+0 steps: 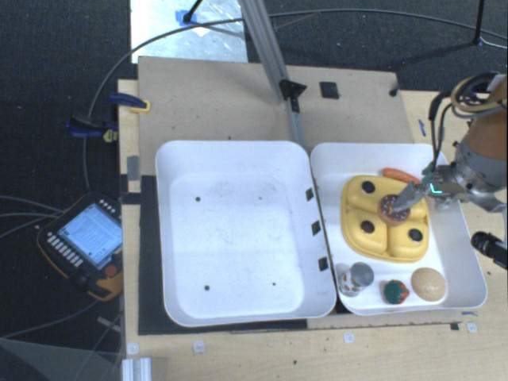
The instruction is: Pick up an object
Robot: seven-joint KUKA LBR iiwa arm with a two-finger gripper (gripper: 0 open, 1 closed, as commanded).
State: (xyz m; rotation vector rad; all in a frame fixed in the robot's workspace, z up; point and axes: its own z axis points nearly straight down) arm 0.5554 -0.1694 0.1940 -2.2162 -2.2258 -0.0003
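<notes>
Tabletop, tan | left bin | right bin holding yellow moulded block, tan ball, orange carrot-like piece | tool over block; finger state cannot be told | no legible writing

No text, label, brand, number or sign could be read anywhere. The lit screen of the handheld pendant at the left of the bench showed pale blue rows, too small and blurred to make out as words. The small dark patch on the bench's far side carried no legible marking.
</notes>
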